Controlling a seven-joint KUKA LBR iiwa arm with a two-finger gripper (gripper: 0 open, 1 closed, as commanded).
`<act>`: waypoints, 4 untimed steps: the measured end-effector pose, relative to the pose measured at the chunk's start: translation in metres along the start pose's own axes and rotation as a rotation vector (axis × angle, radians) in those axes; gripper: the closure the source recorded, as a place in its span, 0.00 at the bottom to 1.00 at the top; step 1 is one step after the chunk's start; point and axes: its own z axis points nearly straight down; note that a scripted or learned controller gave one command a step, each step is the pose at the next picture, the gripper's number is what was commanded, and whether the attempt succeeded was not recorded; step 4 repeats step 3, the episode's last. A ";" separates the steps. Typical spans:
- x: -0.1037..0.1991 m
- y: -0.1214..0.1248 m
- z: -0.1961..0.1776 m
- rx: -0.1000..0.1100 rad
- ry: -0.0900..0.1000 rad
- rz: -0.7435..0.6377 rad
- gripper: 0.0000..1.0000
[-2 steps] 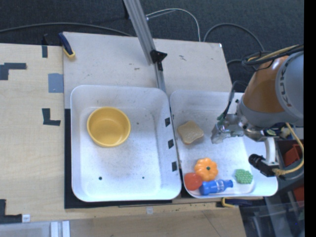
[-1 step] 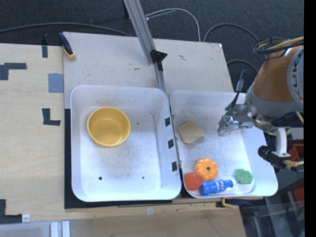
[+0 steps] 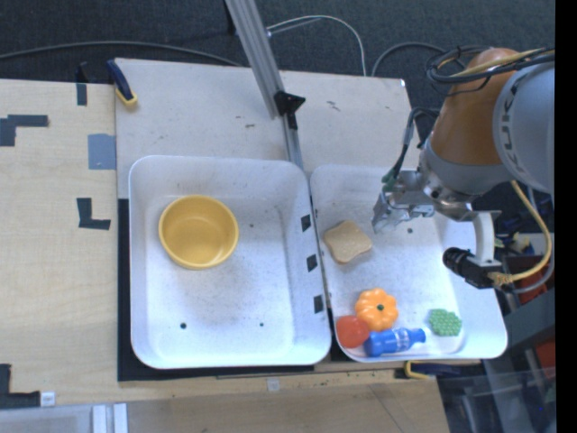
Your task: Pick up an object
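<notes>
Right bin (image 3: 469, 282) holds five things. Tan bread-like piece (image 3: 347, 241) lies flat near the bin's left wall, roughly squarish, long axis running slightly up to the right; no clear pointing end. Orange pumpkin toy (image 3: 377, 307) sits lower, stem up. Just below it a red piece (image 3: 352, 332) and a blue bottle (image 3: 395, 340) lying on its side, long axis near level, cap end to the right. Green scrubby piece (image 3: 444, 321) sits right of the bottle, apart from it.

Left bin (image 3: 144, 242) holds a yellow bowl (image 3: 198, 231), upright, in its upper left part. Both bins are white, speckled, side by side on a pale tabletop (image 3: 198, 106). Wood-look panel with dark tape marks to the left, grey metal pole (image 3: 257, 43) slanting over the top, cables on a dark floor behind.

Jaws (image 3: 389, 215) hang low over the right bin's upper part, just right of and slightly above the bread piece, not touching it. Nothing seen between them; cannot tell whether they are apart or together. The pumpkin, bottle and green piece lie well below the jaws.
</notes>
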 end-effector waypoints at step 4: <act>0.135 0.066 0.004 0.001 -0.001 0.001 1.00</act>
